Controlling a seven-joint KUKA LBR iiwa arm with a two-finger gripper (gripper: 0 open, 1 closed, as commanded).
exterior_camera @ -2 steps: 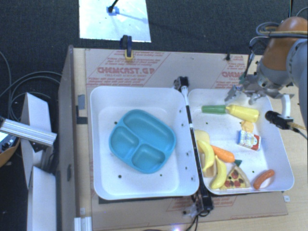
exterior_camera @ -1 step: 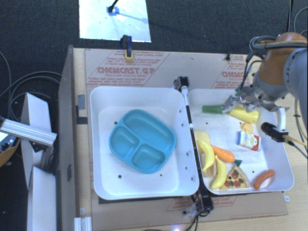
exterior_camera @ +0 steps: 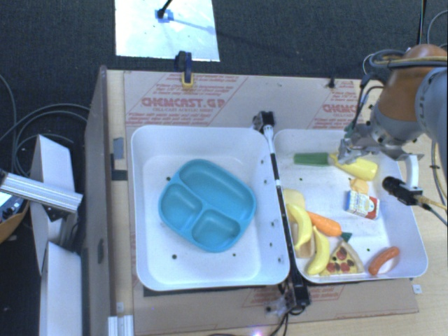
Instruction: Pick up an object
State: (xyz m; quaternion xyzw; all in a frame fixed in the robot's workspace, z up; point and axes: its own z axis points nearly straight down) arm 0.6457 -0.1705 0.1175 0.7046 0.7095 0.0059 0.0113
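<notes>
We cannot tell whether the gripper is open or closed, since the wrist hides its tips; it hangs low over the far end of the right bin, right at a yellow corn-like toy with a green piece just beside it, so we judge one of these to be the pick target. Farther out toward the near rim lie a small carton, a carrot, bananas, a pizza slice and a sausage, loosely scattered so each can be reached, while well apart in the left bin sits a blue divided plate.
</notes>
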